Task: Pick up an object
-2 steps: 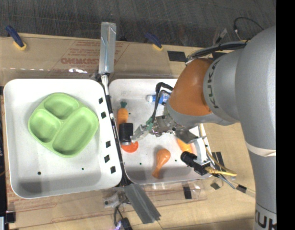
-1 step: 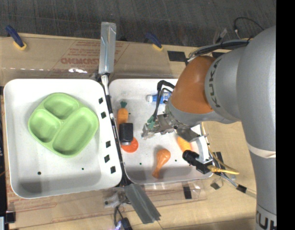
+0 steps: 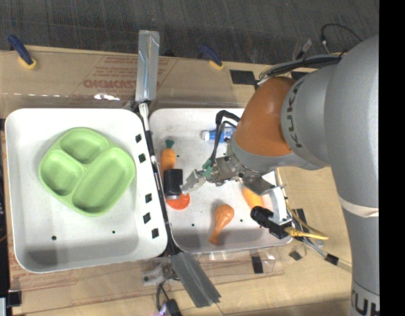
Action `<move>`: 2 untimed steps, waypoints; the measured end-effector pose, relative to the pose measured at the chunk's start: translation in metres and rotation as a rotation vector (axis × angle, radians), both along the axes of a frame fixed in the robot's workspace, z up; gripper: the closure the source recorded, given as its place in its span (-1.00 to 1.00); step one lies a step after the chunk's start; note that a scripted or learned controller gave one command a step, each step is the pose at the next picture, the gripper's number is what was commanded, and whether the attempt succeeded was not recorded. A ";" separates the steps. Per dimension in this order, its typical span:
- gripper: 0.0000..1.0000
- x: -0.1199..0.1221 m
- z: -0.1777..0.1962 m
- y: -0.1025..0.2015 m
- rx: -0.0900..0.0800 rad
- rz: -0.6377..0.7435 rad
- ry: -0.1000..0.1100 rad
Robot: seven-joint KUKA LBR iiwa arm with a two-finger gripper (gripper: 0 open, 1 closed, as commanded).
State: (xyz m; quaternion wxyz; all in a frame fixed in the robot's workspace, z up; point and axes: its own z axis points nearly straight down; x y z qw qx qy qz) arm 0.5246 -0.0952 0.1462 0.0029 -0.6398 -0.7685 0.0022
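Already low over the right bin, the arm was closing in on its pick.

Leftmost, the left bin held a green tray, well apart from the work. Across the divider, the right bin carried a carrot, a black block touching a red disc, then an orange drumstick nearer the front, and a blue-capped item at the back. The pincer hung just right of the black block, tilted toward it; whether it was released or clenched could not be told, and nothing showed between its tips. To pick well, it likely needed to centre over one piece, the block or disc being nearest, and come down clear of the neighbours so they would not be nudged away.
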 end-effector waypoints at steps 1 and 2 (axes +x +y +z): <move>-1.00 0.055 -0.033 -0.004 -0.002 0.073 -0.021; -1.00 0.109 -0.030 -0.035 -0.028 0.004 0.002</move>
